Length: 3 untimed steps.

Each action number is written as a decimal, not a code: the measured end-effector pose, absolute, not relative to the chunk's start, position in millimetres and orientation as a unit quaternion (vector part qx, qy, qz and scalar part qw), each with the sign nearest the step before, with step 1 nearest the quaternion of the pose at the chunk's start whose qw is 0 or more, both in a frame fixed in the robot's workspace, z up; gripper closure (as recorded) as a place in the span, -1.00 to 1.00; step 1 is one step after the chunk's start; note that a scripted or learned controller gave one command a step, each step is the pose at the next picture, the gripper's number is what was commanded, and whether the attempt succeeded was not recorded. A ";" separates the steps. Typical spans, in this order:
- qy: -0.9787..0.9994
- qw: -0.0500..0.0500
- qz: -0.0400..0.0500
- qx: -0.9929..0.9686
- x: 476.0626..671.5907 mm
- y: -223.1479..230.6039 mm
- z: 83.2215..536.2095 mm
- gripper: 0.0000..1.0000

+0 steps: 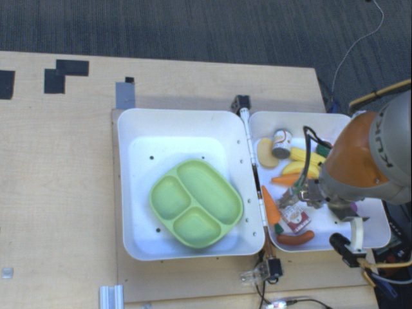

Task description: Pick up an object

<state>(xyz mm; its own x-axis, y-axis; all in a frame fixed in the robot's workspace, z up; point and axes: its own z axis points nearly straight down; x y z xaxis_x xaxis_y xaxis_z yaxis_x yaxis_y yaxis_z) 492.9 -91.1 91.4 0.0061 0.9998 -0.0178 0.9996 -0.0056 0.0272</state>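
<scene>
You see a pale wooden bench point(58, 172) with black tape marks point(64, 74) at its far left, and dark grey carpet floor point(193, 18) lies behind it.

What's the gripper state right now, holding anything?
Gripper: low in the right bin among the toy food; whether open, closed or holding cannot be told.

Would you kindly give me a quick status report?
Claw low in right bin. Red packet just below it, nothing visibly held. Carrot, sausage crowd close.
</scene>
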 end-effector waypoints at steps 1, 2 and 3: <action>0.707 0.012 0.008 0.707 495.8 -85.7 103.2 1.00; 0.707 0.012 0.008 0.707 495.7 -85.8 103.1 -1.00; 0.709 0.012 0.010 0.705 497.7 -84.3 114.1 1.00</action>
